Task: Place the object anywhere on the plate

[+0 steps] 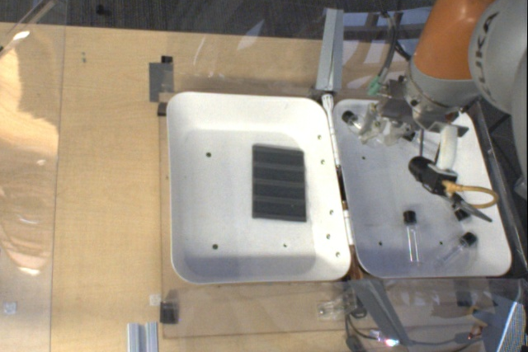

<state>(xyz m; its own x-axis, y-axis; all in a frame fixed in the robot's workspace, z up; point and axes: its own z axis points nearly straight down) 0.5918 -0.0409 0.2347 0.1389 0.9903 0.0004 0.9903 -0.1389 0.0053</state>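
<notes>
The left bin [191, 202] holds a dark ribbed plate [279, 181], lying flat at its middle. Over the far left corner of the right bin [371, 210] hangs the gripper [373, 124], too blurred to tell whether it is parted or closed. Toward that bin's near edge lies what may be a black-capped clear tube [409, 231], with a second tube [465, 241] to its right. Both are well apart from the plate.
</notes>
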